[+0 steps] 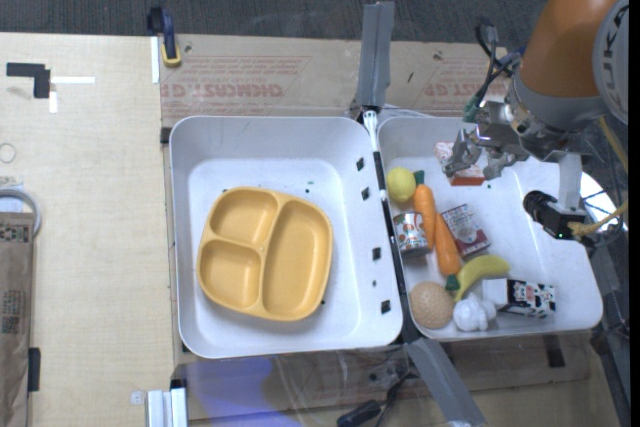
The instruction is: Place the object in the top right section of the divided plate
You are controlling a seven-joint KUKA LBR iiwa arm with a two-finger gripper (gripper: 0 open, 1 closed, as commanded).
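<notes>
The yellow divided plate [265, 254] lies in the left bin [190, 215], with two small sections on its left and one long section on its right. My gripper [470, 157] hangs over the back of the right bin [585, 265], beneath the orange-banded wrist [580, 25]. A small white and red item [458, 177] lies just under and beside it; whether they touch is unclear. Below it in the right bin lie a lemon [401, 183], a carrot [436, 230], a small can [411, 233], a packet [466, 229] and a banana [482, 272].
Near the right bin's front sit a brown round object [431, 303], a white garlic-like item [472, 314] and a small cow-print carton [527, 295]. A grey divider bar [376, 65] runs between the bins. A black cable fitting [548, 213] hangs at the right.
</notes>
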